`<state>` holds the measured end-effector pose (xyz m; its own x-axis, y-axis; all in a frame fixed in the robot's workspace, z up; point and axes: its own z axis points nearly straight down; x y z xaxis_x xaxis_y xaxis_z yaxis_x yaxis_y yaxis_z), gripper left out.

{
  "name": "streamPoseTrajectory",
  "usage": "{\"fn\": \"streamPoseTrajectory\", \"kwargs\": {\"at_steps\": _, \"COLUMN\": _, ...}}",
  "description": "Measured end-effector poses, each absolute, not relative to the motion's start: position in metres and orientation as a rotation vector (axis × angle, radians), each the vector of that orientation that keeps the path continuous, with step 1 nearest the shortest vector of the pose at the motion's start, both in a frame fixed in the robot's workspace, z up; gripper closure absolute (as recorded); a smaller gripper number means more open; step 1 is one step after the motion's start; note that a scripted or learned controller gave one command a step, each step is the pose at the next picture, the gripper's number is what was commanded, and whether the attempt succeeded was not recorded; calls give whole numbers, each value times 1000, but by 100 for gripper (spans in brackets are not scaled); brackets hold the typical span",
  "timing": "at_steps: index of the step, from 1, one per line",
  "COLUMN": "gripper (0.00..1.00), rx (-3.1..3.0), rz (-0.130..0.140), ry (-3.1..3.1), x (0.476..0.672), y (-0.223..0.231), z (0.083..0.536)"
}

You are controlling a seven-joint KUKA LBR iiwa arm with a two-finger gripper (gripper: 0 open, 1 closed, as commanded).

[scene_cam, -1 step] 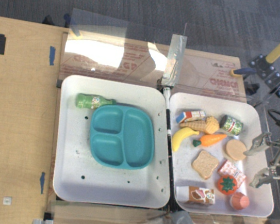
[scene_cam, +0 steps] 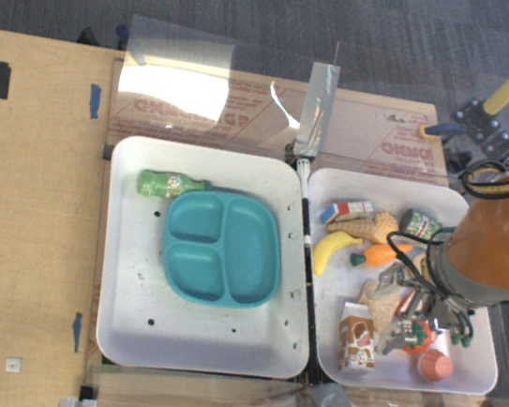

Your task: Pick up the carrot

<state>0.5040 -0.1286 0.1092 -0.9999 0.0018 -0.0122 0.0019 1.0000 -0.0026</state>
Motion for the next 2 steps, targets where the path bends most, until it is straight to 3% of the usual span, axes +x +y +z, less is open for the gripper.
{"fn": "streamPoseTrajectory", "kwargs": {"at_steps": 1, "gripper": 0, "rx": 339, "rz": 1, "ry": 3110, "x": 595, "y": -112, "z": 90}}
{"fn": "streamPoseTrajectory", "kwargs": {"at_steps": 2, "gripper": 0, "rx": 321, "rz": -7, "ry": 3172, "x": 635, "y": -113, "z": 90}}
